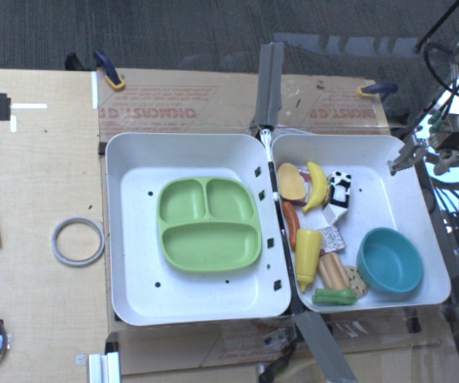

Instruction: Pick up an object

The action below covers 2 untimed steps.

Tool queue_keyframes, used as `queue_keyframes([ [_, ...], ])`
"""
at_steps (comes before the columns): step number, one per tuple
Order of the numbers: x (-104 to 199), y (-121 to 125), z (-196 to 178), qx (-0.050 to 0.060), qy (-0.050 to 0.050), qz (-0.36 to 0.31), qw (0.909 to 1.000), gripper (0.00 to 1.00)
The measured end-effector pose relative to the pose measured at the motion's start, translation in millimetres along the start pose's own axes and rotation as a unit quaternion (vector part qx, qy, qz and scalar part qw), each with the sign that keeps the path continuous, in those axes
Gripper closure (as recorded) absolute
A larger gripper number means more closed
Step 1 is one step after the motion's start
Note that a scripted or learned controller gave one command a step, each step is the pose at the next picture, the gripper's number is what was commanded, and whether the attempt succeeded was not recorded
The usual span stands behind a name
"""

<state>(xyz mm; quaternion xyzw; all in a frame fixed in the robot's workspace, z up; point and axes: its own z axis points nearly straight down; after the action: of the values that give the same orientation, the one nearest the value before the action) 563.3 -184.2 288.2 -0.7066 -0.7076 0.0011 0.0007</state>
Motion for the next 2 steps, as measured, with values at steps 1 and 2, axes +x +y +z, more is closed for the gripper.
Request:
queue_keyframes([
  [1, 22.0, 64.6, 121.6, 0.000, 0.000, 0.108, 0.9942, 0.00],
  [2, 71.2, 57.0, 194.3, 0.000, 0.000, 0.069, 0.9976, 0.00],
])
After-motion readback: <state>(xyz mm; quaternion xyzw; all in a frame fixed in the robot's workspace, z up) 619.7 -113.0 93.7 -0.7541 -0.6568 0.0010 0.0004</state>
